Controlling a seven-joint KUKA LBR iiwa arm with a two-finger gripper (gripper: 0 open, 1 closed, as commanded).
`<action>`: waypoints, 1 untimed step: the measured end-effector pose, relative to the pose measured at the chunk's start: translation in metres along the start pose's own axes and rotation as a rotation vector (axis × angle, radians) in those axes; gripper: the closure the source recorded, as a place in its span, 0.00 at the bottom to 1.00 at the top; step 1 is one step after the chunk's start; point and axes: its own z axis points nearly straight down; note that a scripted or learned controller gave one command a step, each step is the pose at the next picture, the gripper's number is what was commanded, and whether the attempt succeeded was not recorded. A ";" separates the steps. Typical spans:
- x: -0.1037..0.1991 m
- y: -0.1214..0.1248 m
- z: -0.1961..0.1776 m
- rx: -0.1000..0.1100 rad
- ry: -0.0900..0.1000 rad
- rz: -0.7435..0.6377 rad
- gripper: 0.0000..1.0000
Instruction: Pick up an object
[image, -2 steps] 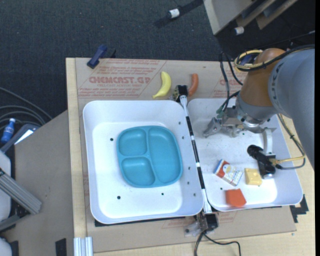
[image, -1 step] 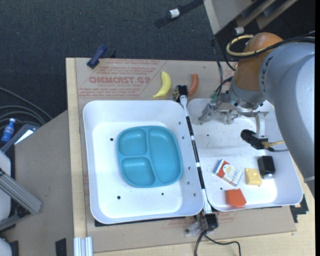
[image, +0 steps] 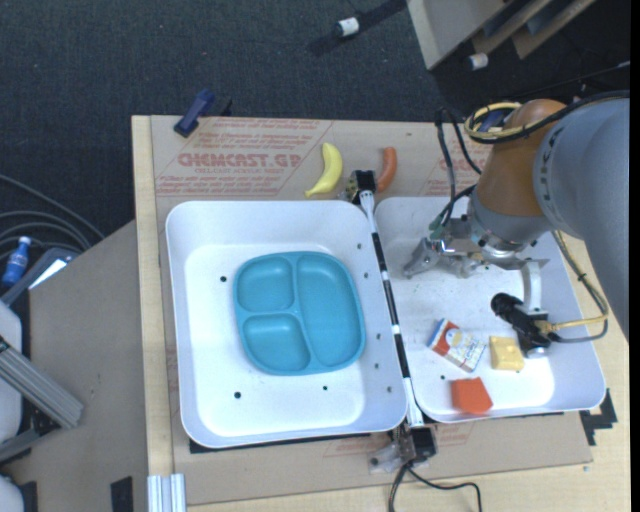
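Nothing looks lifted yet — the gripper (image: 468, 256) hangs over the bare upper part of the right bin (image: 565, 375), spread or clenched I cannot tell from above, with the carton (image: 457, 343), yellow block (image: 506, 354) and orange block (image: 471, 396) lying nearer the front — so the whole pick probably remains.

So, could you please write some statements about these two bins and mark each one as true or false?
1. The blue divided plate lies in the left bin. True.
2. The hand is over the right bin. True.
3. The banana lies in the right bin. False: it lies on the board behind the bins.
4. The orange block lies on the plate. False: it lies in the right bin, near the front rim.
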 end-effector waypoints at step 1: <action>-0.002 -0.081 0.001 0.001 0.000 0.000 0.00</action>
